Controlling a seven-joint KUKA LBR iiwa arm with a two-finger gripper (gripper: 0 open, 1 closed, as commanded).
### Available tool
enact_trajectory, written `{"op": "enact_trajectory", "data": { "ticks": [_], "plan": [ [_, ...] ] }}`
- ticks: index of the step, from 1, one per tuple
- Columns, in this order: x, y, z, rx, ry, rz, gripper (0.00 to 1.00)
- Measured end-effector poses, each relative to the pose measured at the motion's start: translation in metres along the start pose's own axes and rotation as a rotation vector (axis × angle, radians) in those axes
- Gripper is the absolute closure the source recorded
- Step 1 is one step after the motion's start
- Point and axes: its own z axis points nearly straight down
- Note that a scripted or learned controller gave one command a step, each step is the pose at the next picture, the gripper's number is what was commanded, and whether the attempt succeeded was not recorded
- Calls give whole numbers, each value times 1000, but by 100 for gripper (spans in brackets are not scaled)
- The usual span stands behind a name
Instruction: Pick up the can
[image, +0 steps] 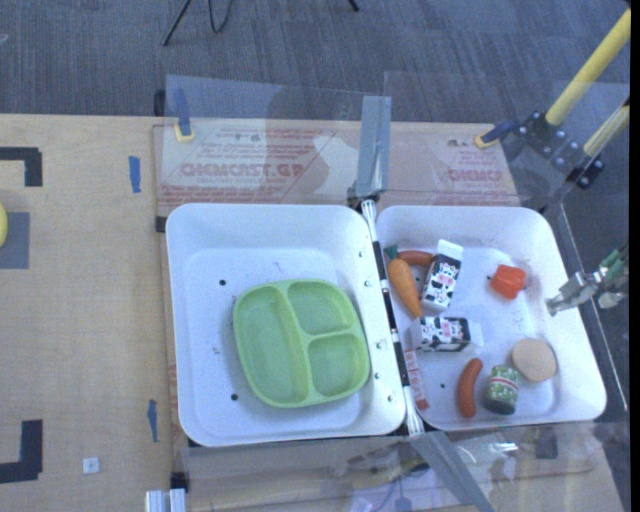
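The can (502, 390) is small and dark with a green label. It stands near the front right corner of the right bin (480, 222), between a red sausage (467, 386) and a tan bun (534, 359). My gripper (572, 297) shows as a small metallic tip at the right rim of that bin, level with the bin's middle. It is well back and to the right of the can, apart from it, with nothing seen in it.
The right bin also holds a carrot (405, 286), two cow-print cartons (441, 273) (445, 333) and a red block (507, 281). A green divided plate (300, 342) lies in the left bin (200, 250). Clear panels stand behind the bins.
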Motion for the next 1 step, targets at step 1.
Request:
{"op": "enact_trajectory", "data": {
  "ticks": [1],
  "plan": [
    [20, -19, 124, 3, 3, -263, 0]
  ]
}}
